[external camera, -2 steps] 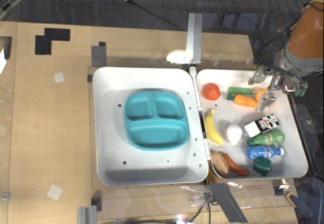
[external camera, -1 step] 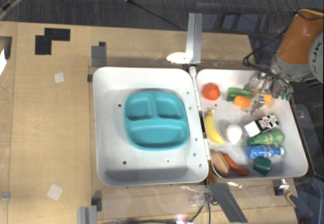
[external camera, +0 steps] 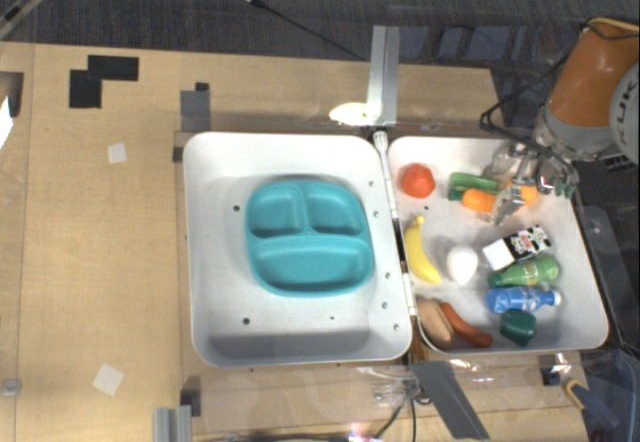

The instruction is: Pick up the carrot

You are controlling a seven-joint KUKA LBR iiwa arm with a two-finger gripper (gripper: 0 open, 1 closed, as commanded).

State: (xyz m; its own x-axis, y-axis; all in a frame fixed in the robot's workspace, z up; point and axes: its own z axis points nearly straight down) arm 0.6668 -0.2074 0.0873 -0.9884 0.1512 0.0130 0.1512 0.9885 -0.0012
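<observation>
Orange and tapered, the small plastic carrot (external camera: 482, 198) lies in the far part of the right shallow white bin (external camera: 590, 315), its green leafy top (external camera: 466, 181) pointing toward the bin divider. The grey arm with the orange band (external camera: 590, 80) reaches in from the right, and its metal two-finger pincer (external camera: 515, 192) hangs just at the carrot's thick end; whether the fingers are spread or closed cannot be told, and no object is seen between them. Just left of the carrot sits a round red tomato (external camera: 417, 180). Nearer the camera lie a yellow banana (external camera: 421, 252), a white egg (external camera: 461, 263), a white cube (external camera: 497, 253), a black-and-white patterned carton (external camera: 527, 242), a green bottle (external camera: 524, 273), a blue bottle (external camera: 520, 300), a dark green cup (external camera: 518, 328) and a brown sausage (external camera: 455, 323). The left shallow white bin (external camera: 220, 330) holds a teal divided plastic tray (external camera: 308, 235). Both bins rest side by side on the pale wooden tabletop (external camera: 90, 260).
</observation>
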